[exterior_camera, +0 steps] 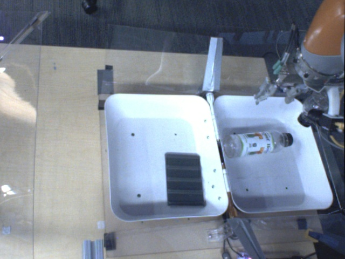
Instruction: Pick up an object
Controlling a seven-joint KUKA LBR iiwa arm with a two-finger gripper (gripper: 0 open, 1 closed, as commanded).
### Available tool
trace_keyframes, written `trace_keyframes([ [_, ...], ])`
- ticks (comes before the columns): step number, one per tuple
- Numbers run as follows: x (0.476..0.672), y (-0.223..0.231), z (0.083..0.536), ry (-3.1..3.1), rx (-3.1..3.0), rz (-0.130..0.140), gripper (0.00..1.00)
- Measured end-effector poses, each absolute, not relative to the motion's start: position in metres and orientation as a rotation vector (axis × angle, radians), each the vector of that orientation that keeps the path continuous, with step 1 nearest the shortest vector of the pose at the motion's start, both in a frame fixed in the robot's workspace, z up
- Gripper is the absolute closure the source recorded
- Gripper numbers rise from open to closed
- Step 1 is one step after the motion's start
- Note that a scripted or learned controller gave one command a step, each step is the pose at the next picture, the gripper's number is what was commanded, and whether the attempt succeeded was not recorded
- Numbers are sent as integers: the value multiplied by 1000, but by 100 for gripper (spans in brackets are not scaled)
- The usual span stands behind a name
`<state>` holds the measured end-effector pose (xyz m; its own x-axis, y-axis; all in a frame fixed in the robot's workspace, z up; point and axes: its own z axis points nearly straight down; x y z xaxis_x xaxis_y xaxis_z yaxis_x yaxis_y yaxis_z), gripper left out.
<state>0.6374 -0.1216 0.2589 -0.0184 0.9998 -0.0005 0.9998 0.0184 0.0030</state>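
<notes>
A clear plastic bottle (257, 143) with a white-and-orange label and a black cap lies on its side in the right bin (302, 190), cap pointing right. A black ribbed rectangular block (184, 179) lies flat in the left bin (135, 117), toward its front. My gripper (277, 92) hangs over the back rim of the right bin, above and behind the bottle and apart from it. Its fingers (262, 94) are spread open with nothing between them.
The grey arm with its orange band (326, 23) comes in at the upper right. A grey upright bar (212, 63) stands behind the seam between the bins. Cables run along the right bin's right side (329, 123). Wooden bench surface (54, 144) lies to the left.
</notes>
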Motion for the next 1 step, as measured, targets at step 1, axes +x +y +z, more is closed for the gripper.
trace_keyframes([
  [1,643,-110,301,2425,1989,6,0],
])
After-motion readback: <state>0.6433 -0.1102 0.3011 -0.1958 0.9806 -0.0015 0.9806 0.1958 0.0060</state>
